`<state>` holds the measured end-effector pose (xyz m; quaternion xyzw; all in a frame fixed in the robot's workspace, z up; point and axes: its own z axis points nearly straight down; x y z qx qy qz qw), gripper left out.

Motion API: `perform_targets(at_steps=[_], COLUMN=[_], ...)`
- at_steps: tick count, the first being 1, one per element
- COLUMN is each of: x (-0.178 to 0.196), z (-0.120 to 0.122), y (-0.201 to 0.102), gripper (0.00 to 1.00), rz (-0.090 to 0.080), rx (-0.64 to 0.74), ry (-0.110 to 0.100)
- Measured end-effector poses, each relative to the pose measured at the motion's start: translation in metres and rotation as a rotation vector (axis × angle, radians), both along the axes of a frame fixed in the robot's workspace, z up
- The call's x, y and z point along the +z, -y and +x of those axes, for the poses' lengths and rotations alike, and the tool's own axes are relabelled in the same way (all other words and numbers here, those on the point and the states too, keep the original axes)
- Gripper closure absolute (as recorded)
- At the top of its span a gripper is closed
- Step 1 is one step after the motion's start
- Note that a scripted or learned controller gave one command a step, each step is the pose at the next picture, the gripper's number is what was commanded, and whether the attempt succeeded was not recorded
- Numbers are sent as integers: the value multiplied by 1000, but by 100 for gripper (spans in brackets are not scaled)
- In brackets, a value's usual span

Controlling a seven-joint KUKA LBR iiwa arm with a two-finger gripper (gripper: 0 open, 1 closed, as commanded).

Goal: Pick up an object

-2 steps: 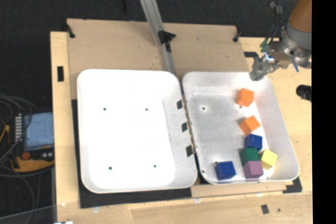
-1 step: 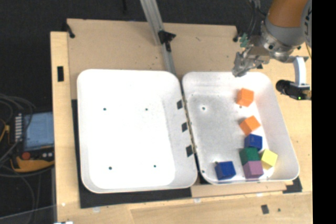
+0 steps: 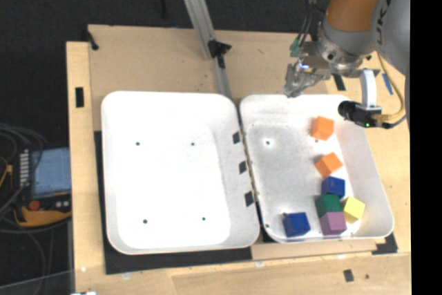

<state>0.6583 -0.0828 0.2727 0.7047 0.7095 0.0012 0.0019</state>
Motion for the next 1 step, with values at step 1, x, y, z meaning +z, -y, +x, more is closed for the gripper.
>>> perform_targets(at_steps=[1], x=[-4], z=[9], y=[-59], gripper=[100], rz=[0], rx=[0], ry=[0])
